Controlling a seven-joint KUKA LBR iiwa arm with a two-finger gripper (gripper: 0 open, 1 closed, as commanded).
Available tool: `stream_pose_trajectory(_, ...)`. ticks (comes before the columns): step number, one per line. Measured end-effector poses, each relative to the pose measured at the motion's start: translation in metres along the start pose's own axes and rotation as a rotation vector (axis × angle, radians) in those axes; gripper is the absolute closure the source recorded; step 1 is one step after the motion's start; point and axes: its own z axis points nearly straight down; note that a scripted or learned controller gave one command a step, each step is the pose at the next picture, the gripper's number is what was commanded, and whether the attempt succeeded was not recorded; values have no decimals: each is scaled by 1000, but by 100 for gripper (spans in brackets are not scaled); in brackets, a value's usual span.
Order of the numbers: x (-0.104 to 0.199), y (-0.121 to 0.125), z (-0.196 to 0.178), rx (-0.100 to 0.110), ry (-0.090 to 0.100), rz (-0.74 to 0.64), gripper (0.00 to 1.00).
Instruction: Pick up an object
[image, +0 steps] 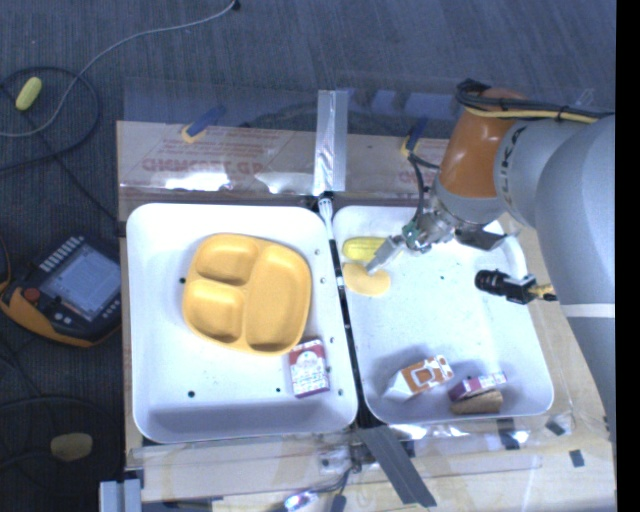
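Nearest the lens, two small cartons are lying in the right bin (530, 350) at six o'clock, one orange-white (425, 375), one maroon (477, 392). At ten o'clock the gripper (378, 262) is touching a pale yellow lump (366, 266); its opening I cannot tell. That lump is looking soft and light; pinching its middle seems best.

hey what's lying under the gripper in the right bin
A yellow object lies under the gripper, near the right bin's left wall. The gripper covers part of it, so its full shape stays unclear.
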Motion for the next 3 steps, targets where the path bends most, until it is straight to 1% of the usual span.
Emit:
stream_pose_trajectory(1,0,0,-9,0,0,0,100)
stream_pose_trajectory(2,34,26,-113,2,0,139,100)
stream_pose_trajectory(3,33,26,-113,3,0,139,0)
